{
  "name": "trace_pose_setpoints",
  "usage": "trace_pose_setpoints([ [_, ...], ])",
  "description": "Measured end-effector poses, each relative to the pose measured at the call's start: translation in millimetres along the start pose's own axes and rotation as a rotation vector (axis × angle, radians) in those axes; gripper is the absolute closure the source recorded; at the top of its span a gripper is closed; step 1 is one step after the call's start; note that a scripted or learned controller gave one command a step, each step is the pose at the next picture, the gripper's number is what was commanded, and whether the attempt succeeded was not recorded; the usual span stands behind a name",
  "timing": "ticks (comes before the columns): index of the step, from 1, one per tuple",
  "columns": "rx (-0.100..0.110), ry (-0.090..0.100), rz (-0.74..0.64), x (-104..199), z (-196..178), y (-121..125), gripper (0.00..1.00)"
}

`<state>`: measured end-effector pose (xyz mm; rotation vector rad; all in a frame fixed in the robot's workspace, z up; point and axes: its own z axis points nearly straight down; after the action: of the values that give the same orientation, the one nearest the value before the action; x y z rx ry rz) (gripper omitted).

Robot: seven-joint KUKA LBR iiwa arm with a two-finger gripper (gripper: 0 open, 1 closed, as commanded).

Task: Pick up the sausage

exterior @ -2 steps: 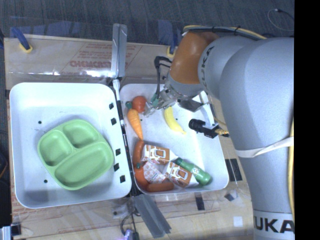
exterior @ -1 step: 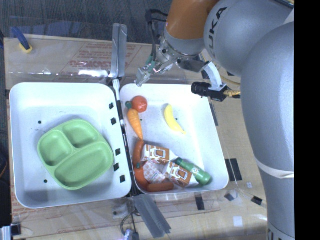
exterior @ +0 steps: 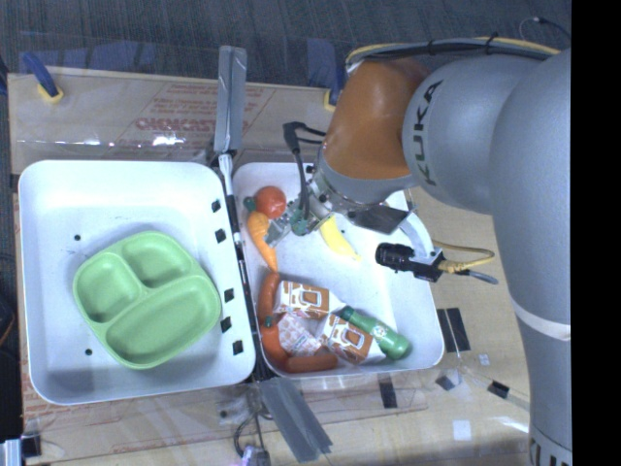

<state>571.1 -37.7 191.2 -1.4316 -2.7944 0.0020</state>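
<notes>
The arm (exterior: pixel 466 134) is reaching in from the right and hanging over the far half of the right bin (exterior: pixel 427 343), with its gripper (exterior: pixel 299 223) pointing down near the bin's far-left corner. The wrist is covering most of the tool, so whether it is apart or together cannot be told; nothing is showing clamped in it.

The sausage (exterior: pixel 291 360) seems to be the reddish-brown piece lying along the bin's near-left corner, curving from the left wall toward the near wall. Two cartons (exterior: pixel 325 318) are lying across it and hiding its middle, and a green bottle (exterior: pixel 376 330) is resting just beside them toward the near-right corner. That crowding is likely making the sausage awkward to reach from above, with only its ends exposed.

The gripper is sitting just beside a carrot (exterior: pixel 262 239) leaning along the left wall, a tomato (exterior: pixel 271 201) at the far-left corner, and a banana (exterior: pixel 338 237) toward the bin's middle. It is standing well apart from the sausage, so the pick is judged not yet begun.

In the left bin (exterior: pixel 58 187), a green tray (exterior: pixel 146 297) is lying near the middle.
</notes>
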Motion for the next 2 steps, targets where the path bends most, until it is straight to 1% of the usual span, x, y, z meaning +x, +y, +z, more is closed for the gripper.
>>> trace_pose_setpoints([
  [1, -0.003, -0.003, -0.194, 31.2, -81.6, 106.3, 1.00],
  [2, 0.001, 0.000, -0.258, 147.7, 34.1, 124.1, 1.00],
])
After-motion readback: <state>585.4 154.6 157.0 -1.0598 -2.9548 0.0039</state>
